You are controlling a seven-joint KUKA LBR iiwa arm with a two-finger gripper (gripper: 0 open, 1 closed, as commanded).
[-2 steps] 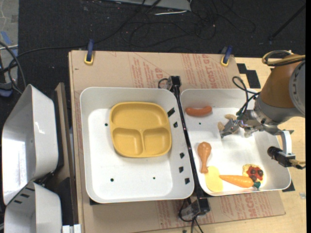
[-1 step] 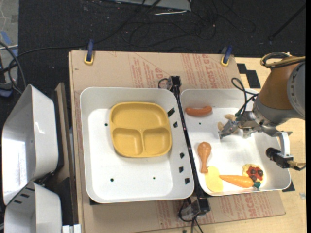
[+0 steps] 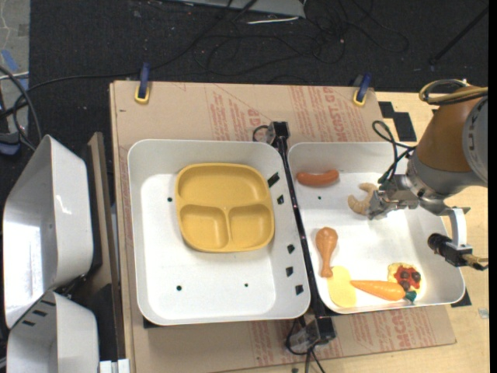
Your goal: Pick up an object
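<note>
Grey gripper [image 3: 380,205] hangs low in your right bin [image 3: 450,274], touching a tan curled piece [image 3: 362,199] at its nine o'clock (grip state: cannot tell). You're at the approach; next, centre over it. Sausage [image 3: 318,178] lies at ten o'clock.

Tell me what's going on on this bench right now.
A grey and orange robot arm reaches in from the right, with its gripper low in the right bin, right beside a small tan curved piece. It does not hold anything that I can see. Also in that bin lie a hot dog, a drumstick, a carrot, a pale yellow piece and a small pizza slice. The left bin holds a yellow divided plate.
</note>
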